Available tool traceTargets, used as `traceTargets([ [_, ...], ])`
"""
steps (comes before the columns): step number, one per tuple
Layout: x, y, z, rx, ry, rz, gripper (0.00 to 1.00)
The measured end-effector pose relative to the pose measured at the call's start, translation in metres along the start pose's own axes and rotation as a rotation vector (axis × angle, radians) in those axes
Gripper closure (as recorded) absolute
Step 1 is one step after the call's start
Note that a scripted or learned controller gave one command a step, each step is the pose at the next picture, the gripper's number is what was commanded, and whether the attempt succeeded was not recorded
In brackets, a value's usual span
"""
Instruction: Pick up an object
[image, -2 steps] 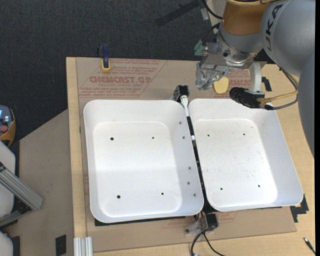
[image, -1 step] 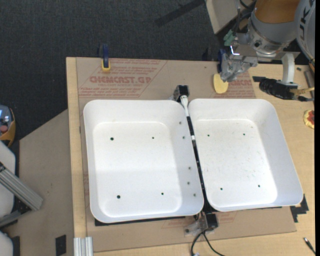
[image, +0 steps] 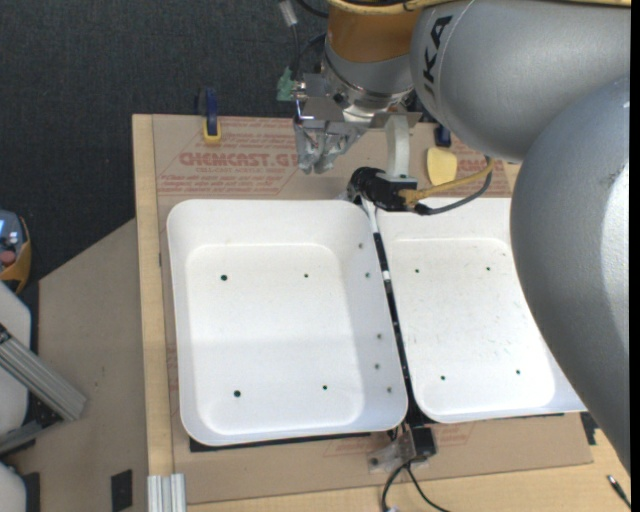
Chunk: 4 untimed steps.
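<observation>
Camera view: metallic gripper (image: 320, 152) above the flat brown board (image: 240, 135), beyond the smooth, round-cornered white left bin (image: 180, 280) and right bin (image: 450, 228); whether it is open or closed cannot be determined.

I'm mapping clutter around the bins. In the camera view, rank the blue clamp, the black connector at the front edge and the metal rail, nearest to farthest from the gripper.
1. Blue clamp, at the back, just left of the gripper.
2. Black connector, at the front, near the middle.
3. Metal rail, far left, towards the front.
</observation>
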<state>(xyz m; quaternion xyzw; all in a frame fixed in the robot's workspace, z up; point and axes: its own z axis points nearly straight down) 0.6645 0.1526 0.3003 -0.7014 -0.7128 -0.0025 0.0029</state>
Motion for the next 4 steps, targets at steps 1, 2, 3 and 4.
traceTargets([
  [1,0.078,-0.016,0.044,0.008,-0.005,0.007,1.00],
  [2,0.026,0.004,-0.029,-0.010,-0.007,0.021,1.00],
  [3,0.070,-0.038,0.026,0.009,-0.007,0.011,1.00],
  [4,0.067,-0.037,0.014,-0.002,-0.007,0.015,1.00],
])
